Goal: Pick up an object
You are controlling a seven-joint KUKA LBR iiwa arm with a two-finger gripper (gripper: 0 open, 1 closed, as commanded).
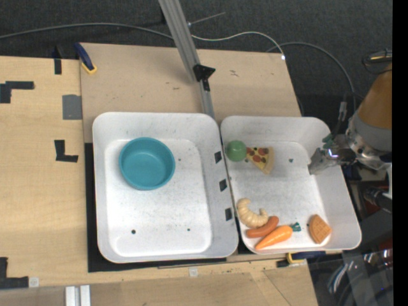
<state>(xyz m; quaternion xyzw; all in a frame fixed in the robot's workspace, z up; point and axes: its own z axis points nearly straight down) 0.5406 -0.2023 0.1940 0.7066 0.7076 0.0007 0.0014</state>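
Nearest the lens: carrot at front edge of right bin, sausage touching it just behind, croissant-like pastry above that, waffle piece off to the right near the front corner.

Left to right: left bin with teal bowl upright toward its back left. Right bin next: green ball at back left, pizza slice just beside it, touching or nearly. Gripper at that bin's right rim, near the back, well apart from every item.

Step, as judged: approach, target not yet picked. Best bet probably the waffle piece or the ball; both stand free enough for two fingers. Carrot and sausage lie pressed together, so risk of a bad pinch or a double grab. Need to come in over the bin floor, centre above one item, align fingers across its short side, descend straight.

Finger gap: cannot tell, tips blurred against the rim. Nothing seen between them; no item touched.
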